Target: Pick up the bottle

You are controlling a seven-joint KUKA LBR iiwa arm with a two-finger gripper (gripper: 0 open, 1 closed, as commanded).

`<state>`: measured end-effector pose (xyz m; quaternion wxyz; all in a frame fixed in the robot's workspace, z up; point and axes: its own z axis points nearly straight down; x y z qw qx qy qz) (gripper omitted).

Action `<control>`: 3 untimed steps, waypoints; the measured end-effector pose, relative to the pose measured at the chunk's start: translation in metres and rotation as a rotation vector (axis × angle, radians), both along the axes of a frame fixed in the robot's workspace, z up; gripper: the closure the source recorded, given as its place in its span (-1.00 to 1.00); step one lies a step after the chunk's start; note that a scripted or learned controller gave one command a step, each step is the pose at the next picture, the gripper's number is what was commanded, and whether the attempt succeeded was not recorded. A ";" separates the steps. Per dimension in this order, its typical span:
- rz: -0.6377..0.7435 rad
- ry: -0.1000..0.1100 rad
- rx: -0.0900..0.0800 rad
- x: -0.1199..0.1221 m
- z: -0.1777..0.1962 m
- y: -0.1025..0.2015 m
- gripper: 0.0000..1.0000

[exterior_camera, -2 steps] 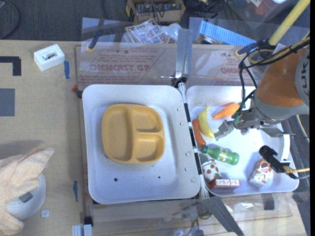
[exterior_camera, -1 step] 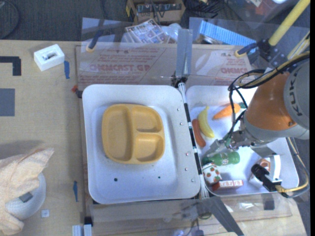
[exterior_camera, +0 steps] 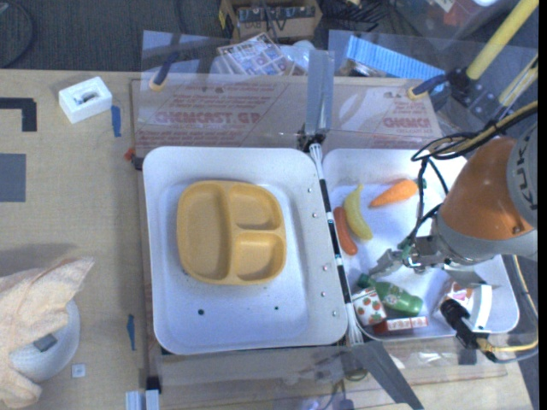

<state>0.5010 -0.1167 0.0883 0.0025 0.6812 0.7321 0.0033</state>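
Green bottle [exterior_camera: 395,298] lies on its side near the front edge of the right bin [exterior_camera: 504,310], cap end pointing left, a small red-and-white carton [exterior_camera: 368,307] just beside it. Gripper [exterior_camera: 395,260] sits just above the bottle; finger state cannot be told, nothing visibly between them. Farther back in the same bin: toy banana [exterior_camera: 358,213], hot dog [exterior_camera: 344,231], carrot [exterior_camera: 394,193]. Left bin [exterior_camera: 171,314] holds a yellow divided plate [exterior_camera: 231,231].

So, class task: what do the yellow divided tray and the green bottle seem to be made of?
Yellow divided tray: probably moulded plastic with a matte finish, judging by its even colour and rounded compartments.
Green bottle: likely glossy plastic, since it shows a bright highlight; a toy, perhaps.
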 end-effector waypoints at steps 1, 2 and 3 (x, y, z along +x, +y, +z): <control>0.035 -0.002 -0.003 -0.019 0.000 0.012 -1.00; 0.229 -0.002 -0.004 -0.018 0.000 -0.008 -1.00; 0.231 -0.001 -0.005 -0.019 0.000 0.015 -1.00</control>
